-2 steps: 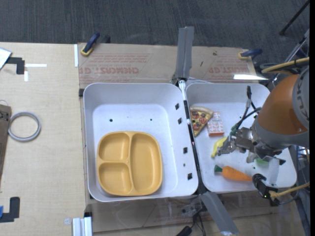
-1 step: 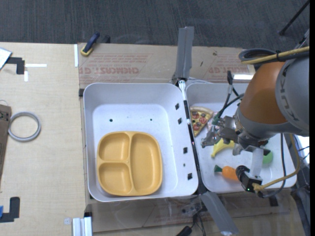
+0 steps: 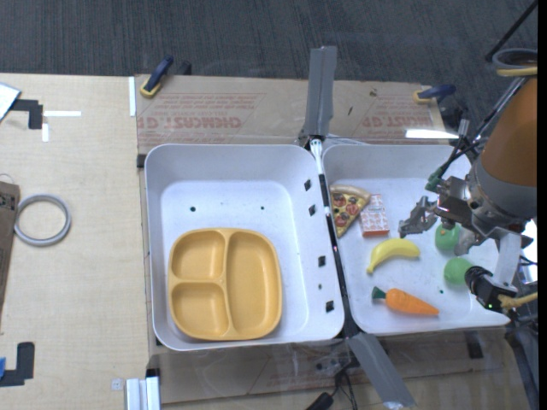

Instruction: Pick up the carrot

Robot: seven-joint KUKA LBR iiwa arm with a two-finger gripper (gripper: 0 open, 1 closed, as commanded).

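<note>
So the carrot (image 3: 411, 302) is lying flat near the front edge of the right bin (image 3: 386, 178), green top pointing left, fat end toward the divider. The gripper (image 3: 420, 215) is hanging over the middle of that bin, further back than the carrot, with the banana (image 3: 392, 253) sitting between them. Honestly can't tell how the hand is set from here, it's just a dark tangle of metal at this angle, and I'm not seeing anything caught in it.

If I were calling it, the arm needs to be coming forward past the banana and lining up across the carrot's short axis, around the thick orange part, not the taper. Grabbing lengthwise is probably going to make it squirt out.

Stuff to watch: two green round things (image 3: 454, 270), fruit of some sort, are sitting just right of the carrot, so dropping straight down seems safer than sweeping in. The pizza slice (image 3: 346, 207) and little red-and-white packet (image 3: 373, 215) are well back. The left bin is holding a yellow divided plate (image 3: 226, 282).
</note>
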